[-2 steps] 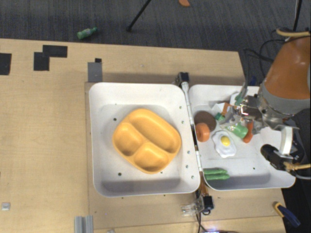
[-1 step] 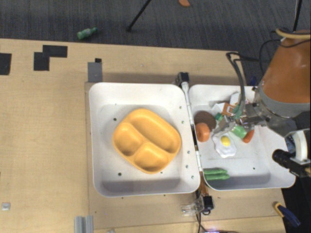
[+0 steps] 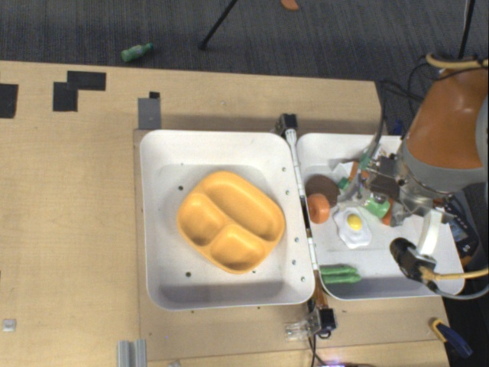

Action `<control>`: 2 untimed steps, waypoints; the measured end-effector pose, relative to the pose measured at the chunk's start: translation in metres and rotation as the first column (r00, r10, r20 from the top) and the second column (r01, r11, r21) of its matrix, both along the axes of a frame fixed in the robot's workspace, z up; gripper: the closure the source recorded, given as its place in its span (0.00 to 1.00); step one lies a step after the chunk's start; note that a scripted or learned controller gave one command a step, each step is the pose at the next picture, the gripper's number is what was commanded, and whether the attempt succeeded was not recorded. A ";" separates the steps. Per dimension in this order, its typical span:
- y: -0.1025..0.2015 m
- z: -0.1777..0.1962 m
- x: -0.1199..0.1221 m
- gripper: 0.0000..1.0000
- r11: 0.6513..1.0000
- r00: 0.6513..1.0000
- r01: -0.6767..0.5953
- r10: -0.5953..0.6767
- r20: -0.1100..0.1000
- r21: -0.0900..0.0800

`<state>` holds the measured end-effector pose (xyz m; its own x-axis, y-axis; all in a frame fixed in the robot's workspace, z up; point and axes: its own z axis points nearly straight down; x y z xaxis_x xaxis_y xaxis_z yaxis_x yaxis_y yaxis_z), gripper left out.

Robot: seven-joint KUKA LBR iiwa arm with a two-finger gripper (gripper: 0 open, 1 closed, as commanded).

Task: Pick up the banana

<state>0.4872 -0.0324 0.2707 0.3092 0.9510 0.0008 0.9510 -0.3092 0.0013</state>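
The wooden tabletop (image 3: 69,228) carries two shallow white bins side by side. The grey arm (image 3: 451,128), with its orange band, comes in from the view's right and ends over the upper half of the right bin (image 3: 386,272). The fingers (image 3: 378,183) hang there among small clutter, and I cannot tell whether they are apart or together.

Well off to the view's left of the fingers, the left bin (image 3: 157,205) holds a yellow three-part dish (image 3: 229,220), tilted on the bin floor.

In the right bin, a brown rounded piece (image 3: 322,184) sits near the fingers on their view-left side, against the wall between the bins. A toy fried egg (image 3: 354,226) lies just below and view-left of the fingers. A green pod (image 3: 338,274) lies further below them, along the bin's near wall. An orange-red piece (image 3: 318,208) sits touching the underside of the brown one. A small green piece (image 3: 376,203) lies just beneath the fingers.

Where the banana lies I cannot tell; nothing near the fingers reads clearly as one.
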 end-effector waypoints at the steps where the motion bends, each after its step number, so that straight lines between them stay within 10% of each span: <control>1: -0.005 -0.056 -0.001 0.00 0.898 0.898 0.439 -0.439 -0.003 0.000; 2: -0.031 -0.086 -0.001 0.00 0.990 0.990 0.141 -0.141 -0.002 0.001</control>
<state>0.4865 -0.0637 0.1850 0.4399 0.8980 0.0006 0.8980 -0.4399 -0.0013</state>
